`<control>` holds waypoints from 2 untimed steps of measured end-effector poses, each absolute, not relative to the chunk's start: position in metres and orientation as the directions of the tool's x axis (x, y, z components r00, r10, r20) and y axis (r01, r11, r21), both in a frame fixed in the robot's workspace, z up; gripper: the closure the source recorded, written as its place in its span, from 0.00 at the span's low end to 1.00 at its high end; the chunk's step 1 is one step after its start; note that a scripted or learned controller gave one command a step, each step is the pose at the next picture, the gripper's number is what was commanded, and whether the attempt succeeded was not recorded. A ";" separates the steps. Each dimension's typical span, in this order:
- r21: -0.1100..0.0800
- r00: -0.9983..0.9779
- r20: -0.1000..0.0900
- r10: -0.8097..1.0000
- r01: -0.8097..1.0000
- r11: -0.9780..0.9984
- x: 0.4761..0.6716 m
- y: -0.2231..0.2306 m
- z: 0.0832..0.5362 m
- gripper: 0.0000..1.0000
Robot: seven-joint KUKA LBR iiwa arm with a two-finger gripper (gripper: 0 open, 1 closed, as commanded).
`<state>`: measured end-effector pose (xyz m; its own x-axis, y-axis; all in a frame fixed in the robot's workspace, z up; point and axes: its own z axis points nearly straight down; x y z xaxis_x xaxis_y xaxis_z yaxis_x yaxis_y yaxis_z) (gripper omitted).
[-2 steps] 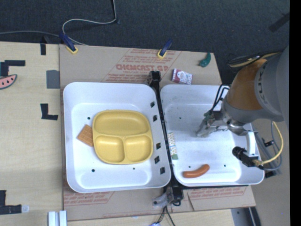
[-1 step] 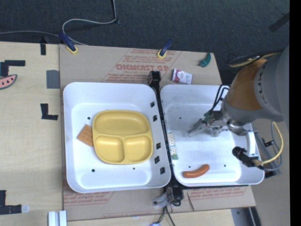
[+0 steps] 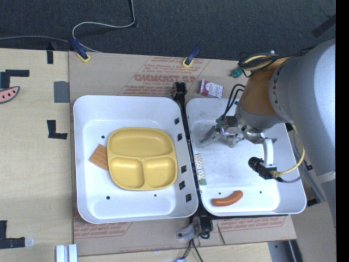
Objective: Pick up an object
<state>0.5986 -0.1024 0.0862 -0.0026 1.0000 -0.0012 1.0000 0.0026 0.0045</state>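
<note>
**Desk:** What am I looking at?

**Operator:** My arm's gripper [image 3: 210,137] hangs over the right bin [image 3: 272,203], near its far-left corner, beside the wall it shares with the left bin [image 3: 87,146]. I read the 2 fingers as spread, with nothing between them.

**Desk:** And the target?

**Operator:** 1 toy sausage [image 3: 227,198] lies by the right bin's near edge, well apart from the gripper. The left bin carries a yellow divided plate [image 3: 143,158] at its centre, with a tan cracker [image 3: 100,157] tucked against the plate's left side.

**Desk:** How do you do this well?

**Operator:** I judge the sausage the easiest pick. I would bring the gripper toward the near edge, straddle the sausage across its narrow width at mid-length, and keep off the bin wall before clenching.
</note>
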 end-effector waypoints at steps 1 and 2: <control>0.003 0.001 -0.003 1.000 1.000 -0.001 0.521 -0.132 0.086 0.00; 0.005 0.001 -0.003 1.000 1.000 -0.001 0.522 -0.132 0.096 1.00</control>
<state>0.5223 -0.1323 0.0965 0.0012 1.0000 -0.0032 1.0000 -0.0011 0.0050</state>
